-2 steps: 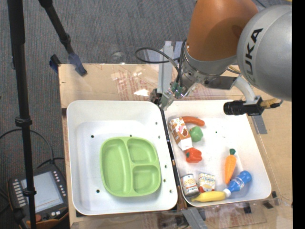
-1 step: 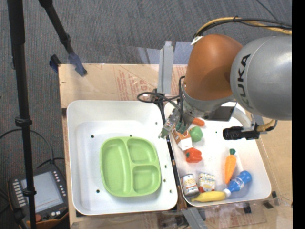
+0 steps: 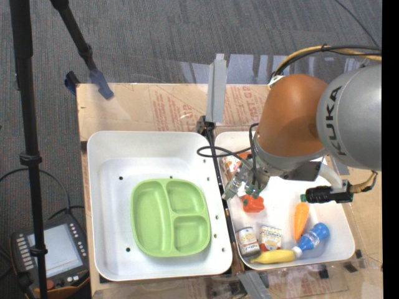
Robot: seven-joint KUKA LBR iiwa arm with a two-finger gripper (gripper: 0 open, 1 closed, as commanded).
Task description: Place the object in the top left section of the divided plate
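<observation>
Arm's pincer [image 3: 244, 187] just above red toy [image 3: 252, 203].

Bright even light, soft shadows, slight blur

Green divided plate [image 3: 169, 217] in left bin [image 3: 106, 148]; pincer [image 3: 244, 189] above red object [image 3: 252, 203], right bin [image 3: 340, 226], centre-right of frame.

Robotics lab / test cell, not a home. Evidence: KUKA-branded industrial arm [image 3: 324, 129] w/ exposed cabling; 2 white bins [image 3: 103, 167] on a bare plywood bench [image 3: 149, 104]; black tripod pole [image 3: 25, 104] at left w/ cables trailing; teach-pendant-type screen [image 3: 53, 248] on the floor; grey carpet [image 3: 187, 23]. Toy food props, e.g. plastic carrot [image 3: 300, 220] and banana [image 3: 274, 256], in the right bin.
</observation>
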